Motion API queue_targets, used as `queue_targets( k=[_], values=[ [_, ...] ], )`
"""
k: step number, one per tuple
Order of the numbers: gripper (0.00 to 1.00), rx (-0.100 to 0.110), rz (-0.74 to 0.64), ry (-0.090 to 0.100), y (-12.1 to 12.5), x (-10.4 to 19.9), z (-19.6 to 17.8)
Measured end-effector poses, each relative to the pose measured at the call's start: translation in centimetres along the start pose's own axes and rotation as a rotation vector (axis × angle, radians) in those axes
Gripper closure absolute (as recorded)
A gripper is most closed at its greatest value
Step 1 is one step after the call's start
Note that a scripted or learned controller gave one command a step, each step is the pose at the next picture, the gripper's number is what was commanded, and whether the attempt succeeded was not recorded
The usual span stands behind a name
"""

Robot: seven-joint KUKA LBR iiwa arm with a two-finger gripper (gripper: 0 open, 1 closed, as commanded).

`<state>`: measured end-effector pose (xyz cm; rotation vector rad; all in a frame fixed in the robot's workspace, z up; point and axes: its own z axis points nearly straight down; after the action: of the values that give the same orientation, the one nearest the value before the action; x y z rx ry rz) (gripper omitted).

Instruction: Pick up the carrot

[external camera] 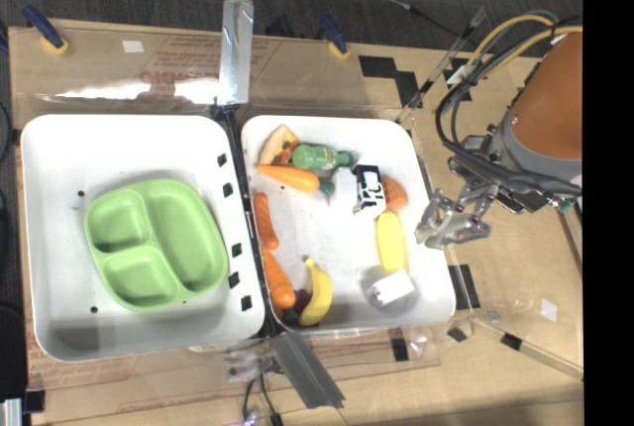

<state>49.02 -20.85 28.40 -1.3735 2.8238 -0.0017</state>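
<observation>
The carrot [288, 178] is an orange tapered piece lying almost level in the upper left of the right bin [337, 246], just below a green bottle [319, 157]. My gripper [449, 221] hangs outside that bin, just past its right rim and over the bench, well to the right of the carrot. Its fingers stand open with nothing between them.
The right bin also holds a red-orange sausage [263, 219], an orange piece [278, 280], a banana [317, 293], a yellow piece [391, 242], a white block [389, 288] and a black-and-white item [369, 188]. A green divided plate [154, 241] lies in the left bin [50, 166].
</observation>
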Motion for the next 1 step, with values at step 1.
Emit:
queue_targets(
  k=[1],
  values=[
    [1.00, -0.002, -0.395, 0.000, 0.48, -0.66, 1.00]
  ],
)
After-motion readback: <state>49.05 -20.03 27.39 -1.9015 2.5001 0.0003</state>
